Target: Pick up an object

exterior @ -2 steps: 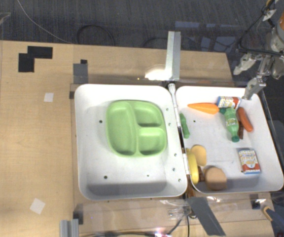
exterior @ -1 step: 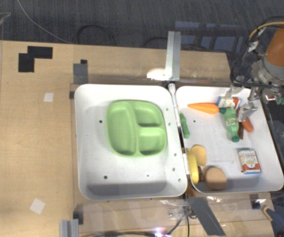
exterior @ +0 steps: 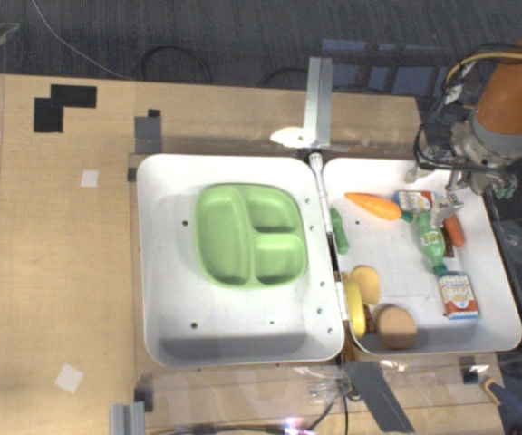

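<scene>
My gripper (exterior: 449, 199) hangs below the orange band of the arm, over the far right part of the right bin (exterior: 506, 320). It is just above a small white and blue carton (exterior: 414, 201), a green bottle (exterior: 430, 243) and a red sausage-shaped piece (exterior: 456, 232). An orange carrot (exterior: 372, 206) lies to its left. Nearer the front are a red and white juice box (exterior: 459, 295), a yellow fruit (exterior: 363, 285) and a brown rounded item (exterior: 395, 326). A slim green vegetable (exterior: 338, 229) lies along the bin's left wall. Nothing visibly hangs from the gripper.
The left bin (exterior: 166, 333) holds a green divided plate (exterior: 249, 234). A metal post (exterior: 318, 98) stands behind the seam between the bins. Cables (exterior: 442, 143) loop beside the wrist at the back right.
</scene>
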